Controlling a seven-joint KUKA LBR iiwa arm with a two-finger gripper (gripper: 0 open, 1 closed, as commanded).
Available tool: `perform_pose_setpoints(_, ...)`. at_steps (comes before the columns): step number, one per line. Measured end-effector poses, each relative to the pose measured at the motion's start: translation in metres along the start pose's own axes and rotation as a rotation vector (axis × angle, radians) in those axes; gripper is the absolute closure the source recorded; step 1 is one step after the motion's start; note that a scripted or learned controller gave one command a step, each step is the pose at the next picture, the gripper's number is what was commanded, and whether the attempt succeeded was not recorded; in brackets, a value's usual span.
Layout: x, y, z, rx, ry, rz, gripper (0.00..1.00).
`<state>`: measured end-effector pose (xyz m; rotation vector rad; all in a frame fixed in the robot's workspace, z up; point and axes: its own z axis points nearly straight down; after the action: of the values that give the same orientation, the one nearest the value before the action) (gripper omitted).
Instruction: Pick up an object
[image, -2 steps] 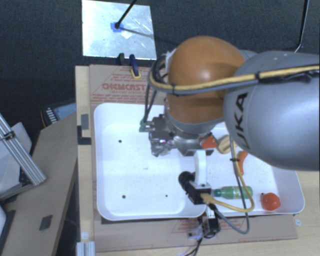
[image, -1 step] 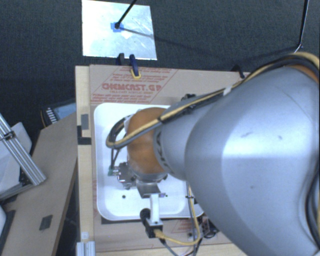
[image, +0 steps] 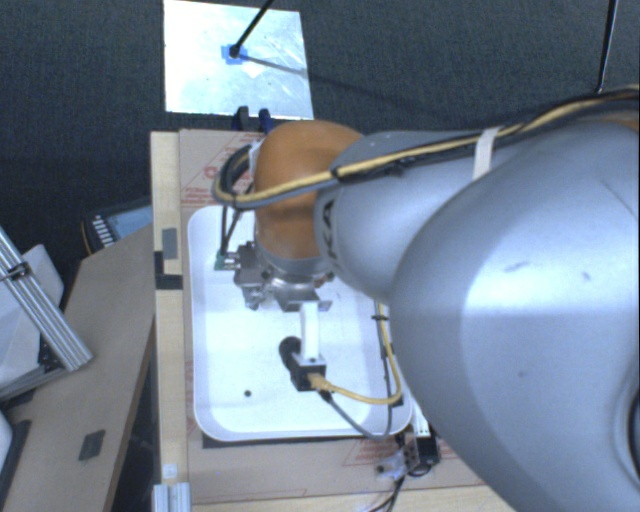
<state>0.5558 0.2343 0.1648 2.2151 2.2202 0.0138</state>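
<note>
Grey arm (image: 500, 300), orange band (image: 295, 175), white bin (image: 225, 395) partly covered

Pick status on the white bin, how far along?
Done: grey arm with orange band is positioned above the shallow white bin. In hand: two-finger gripper hangs low over the bin floor; no grasp confirmable. Left: grasp and lift. A tiny dark speck lies on the floor.

Honestly we can't read a single thing here: the only print we spot is some faint reddish marking on the cardboard sheet (image: 197, 160) under the white bin (image: 212, 405), way too blurry to make out.
</note>
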Motion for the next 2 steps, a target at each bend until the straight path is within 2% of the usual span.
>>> perform_pose_setpoints(1,-0.051,0.013,-0.138,-0.006,0.001,0.005,1.00)
perform_pose_setpoints(2,-0.027,0.075,-0.246,-0.008,0.002,-0.003,1.00)
